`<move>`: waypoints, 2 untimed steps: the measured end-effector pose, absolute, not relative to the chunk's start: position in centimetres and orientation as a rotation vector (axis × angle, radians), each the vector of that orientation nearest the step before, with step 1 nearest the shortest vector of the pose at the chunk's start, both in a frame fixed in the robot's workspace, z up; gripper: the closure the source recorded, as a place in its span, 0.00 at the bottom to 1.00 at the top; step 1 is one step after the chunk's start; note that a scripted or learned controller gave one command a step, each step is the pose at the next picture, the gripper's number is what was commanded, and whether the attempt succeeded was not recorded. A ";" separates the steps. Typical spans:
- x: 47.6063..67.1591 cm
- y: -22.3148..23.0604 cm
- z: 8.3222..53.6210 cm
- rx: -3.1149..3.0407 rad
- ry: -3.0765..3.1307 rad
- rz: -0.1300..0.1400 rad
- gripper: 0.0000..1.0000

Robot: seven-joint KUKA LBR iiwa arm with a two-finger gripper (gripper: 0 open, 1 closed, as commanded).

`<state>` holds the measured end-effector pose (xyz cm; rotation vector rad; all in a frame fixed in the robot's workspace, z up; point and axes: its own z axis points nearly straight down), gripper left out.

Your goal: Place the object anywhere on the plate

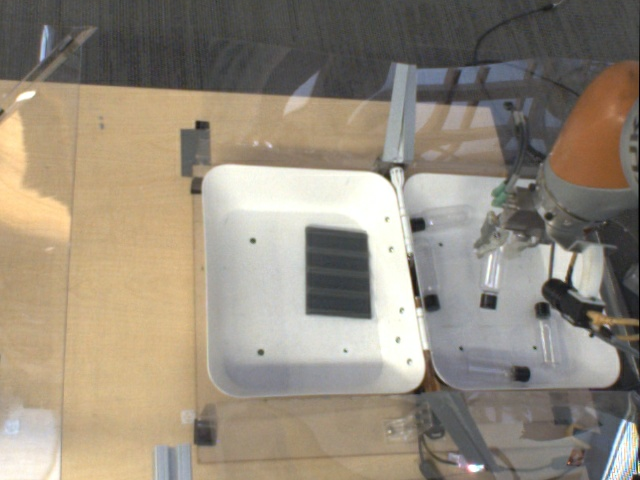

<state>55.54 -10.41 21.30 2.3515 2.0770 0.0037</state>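
White bins, dark ribbed plate

A dark grey, ribbed plate [338, 271] is seen in the white left bin [240, 358]; the bench [110, 268] is pale wood.

This looks like a robotics lab or test cell, not a home or shop. A pale wooden surface [110, 268] carries two shallow white bins: the left bin [240, 268] and the right bin [455, 298], side by side and fixed in place by small metal brackets [196, 148] at the surface's marked spots. A grey arm with an orange band [595, 138] reaches in over the right bin. Clear panels throw reflections across the surface, loose cables [510, 23] trail over dark carpet [250, 23] beyond its far edge, and metal framing [400, 113] runs between the bins.
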 end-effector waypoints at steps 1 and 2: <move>62.3 -6.7 27.2 2.181 2.253 0.005 1.00; 66.2 -2.4 26.1 2.477 1.927 0.004 1.00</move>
